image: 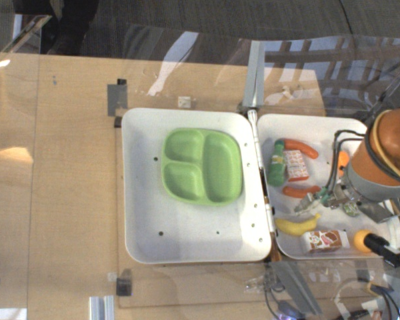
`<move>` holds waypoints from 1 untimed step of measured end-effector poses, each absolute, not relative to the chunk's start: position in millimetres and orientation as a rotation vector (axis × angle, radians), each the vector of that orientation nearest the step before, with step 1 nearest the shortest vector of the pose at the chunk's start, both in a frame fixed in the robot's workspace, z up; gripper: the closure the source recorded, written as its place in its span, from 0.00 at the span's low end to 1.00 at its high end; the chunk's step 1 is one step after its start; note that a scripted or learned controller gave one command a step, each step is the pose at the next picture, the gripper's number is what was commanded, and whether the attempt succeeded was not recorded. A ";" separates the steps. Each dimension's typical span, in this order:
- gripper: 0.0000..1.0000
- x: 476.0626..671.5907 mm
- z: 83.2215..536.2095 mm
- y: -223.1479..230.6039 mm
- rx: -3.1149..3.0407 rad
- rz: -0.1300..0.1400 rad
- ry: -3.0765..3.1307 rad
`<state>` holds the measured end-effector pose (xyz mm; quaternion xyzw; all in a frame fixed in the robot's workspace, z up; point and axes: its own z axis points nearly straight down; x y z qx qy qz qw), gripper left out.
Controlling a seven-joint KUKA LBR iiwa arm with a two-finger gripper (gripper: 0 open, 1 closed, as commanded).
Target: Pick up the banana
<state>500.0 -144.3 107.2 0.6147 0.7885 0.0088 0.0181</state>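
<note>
On wooden bench (53, 179), two white bins (140, 179)

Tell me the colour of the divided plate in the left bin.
Light green. The divided plate lies in the left bin, shown best in the camera view.

1. a pale wooden bench top (53, 199) fills most of the view.
2. beyond its far edge lies dark grey carpeted floor (207, 5).
3. a clear sheet (187, 52) over the bench's far side carries bright streaks of reflected light.
4. a soft glare patch (10, 155) sits at the left.
5. small dark brackets (118, 97) are fixed to the wood.
</note>
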 end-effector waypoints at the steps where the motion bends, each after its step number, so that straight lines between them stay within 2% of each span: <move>1: 0.00 494.9 95.0 -120.2 1.926 0.013 2.440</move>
